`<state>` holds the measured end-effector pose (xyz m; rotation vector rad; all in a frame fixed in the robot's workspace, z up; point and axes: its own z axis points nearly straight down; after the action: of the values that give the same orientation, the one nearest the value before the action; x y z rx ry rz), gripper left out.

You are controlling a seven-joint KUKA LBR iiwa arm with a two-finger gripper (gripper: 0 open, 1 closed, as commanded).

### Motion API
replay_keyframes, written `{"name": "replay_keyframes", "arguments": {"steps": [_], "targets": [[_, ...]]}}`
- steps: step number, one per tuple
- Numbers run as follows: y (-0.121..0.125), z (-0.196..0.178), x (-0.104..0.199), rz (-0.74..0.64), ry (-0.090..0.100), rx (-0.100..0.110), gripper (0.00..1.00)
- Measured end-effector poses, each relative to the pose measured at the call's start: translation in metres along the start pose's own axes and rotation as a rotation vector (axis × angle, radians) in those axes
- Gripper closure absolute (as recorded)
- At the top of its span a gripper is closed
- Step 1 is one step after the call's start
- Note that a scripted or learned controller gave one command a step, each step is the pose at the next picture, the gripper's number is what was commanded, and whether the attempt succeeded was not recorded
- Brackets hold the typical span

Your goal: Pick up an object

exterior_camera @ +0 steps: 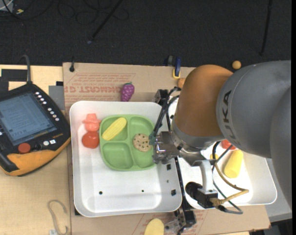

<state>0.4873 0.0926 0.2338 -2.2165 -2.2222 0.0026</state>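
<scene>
Carefully, we are lowering the gripper (160, 153), fingers' state we cannot tell, toward the cookie (141, 142) at the frame's center.

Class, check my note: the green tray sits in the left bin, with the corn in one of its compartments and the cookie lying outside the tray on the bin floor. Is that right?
Not quite. The camera view shows the cookie inside the green tray, in a right-hand compartment, not on the bin floor. The rest stands: the tray sits in the left bin, and the corn lies in one of its compartments.
</scene>
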Motion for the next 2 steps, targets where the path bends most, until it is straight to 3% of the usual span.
{"name": "replay_keyframes", "arguments": {"steps": [2], "targets": [[-0.017, 0.013, 0.014, 0.003, -0.001, 0.002, 1.0]]}}
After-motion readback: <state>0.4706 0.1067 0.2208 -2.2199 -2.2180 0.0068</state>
